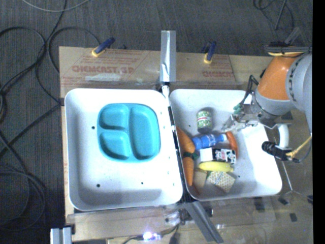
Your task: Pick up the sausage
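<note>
Dark carpet (213, 19) with loose cables (35, 4) surrounds the bench (127, 67), a pale wooden board with two clamps at its far edge, one with a blue handle (103, 46) and one with a yellow tip (208, 51); two shallow white bins sit side by side on it, parted by a metal upright (166, 55).

From the one camera above, the left bin (81, 182) holds a turquoise divided tray (129, 131) lying flat near its middle; the right bin (264, 182) is crowded; a small green can (204, 119) stands toward the far wall; a blue and white bottle (209, 140) lies on its side just below it; a carrot (187, 156) runs along the left wall; a yellow banana (215, 166) lies beneath a small dark printed box (224, 155), and a patterned tan packet (219, 180) rests nearest the front wall.

The sausage (232, 142), reddish-orange and narrow, lies just beside the cap end of the bottle and against the printed box, so both crowd its left side.

The grey arm with its orange band (277, 83) reaches in from the right; the pincer (238, 118) hangs just above the sausage's far end, close to the can and the bottle; whether it is spread or pressed together cannot be told, and whether it touches the sausage is unclear.
</note>
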`<state>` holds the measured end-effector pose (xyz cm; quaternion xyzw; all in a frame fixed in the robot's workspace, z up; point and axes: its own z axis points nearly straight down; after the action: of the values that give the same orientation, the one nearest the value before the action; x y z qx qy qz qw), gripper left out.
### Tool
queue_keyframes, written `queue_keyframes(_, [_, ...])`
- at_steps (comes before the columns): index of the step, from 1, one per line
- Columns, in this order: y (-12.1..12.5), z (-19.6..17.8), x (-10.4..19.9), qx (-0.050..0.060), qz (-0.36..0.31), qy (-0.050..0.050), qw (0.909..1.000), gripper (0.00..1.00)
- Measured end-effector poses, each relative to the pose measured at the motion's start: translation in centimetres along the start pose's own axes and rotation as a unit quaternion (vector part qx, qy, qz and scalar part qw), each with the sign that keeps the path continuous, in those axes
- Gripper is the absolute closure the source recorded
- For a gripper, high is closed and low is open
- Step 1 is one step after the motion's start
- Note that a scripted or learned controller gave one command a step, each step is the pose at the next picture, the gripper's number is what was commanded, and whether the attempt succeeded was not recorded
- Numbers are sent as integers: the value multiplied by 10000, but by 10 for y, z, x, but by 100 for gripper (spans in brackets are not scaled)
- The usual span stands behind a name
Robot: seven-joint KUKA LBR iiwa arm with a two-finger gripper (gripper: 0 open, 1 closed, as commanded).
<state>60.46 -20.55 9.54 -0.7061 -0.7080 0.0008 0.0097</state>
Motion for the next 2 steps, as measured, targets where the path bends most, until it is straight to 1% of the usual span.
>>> queue_keyframes(1, [0,0,0,2,0,0,10000,0])
queue_keyframes(2, [-34,6,-4,-154,-72,7,9999,0])
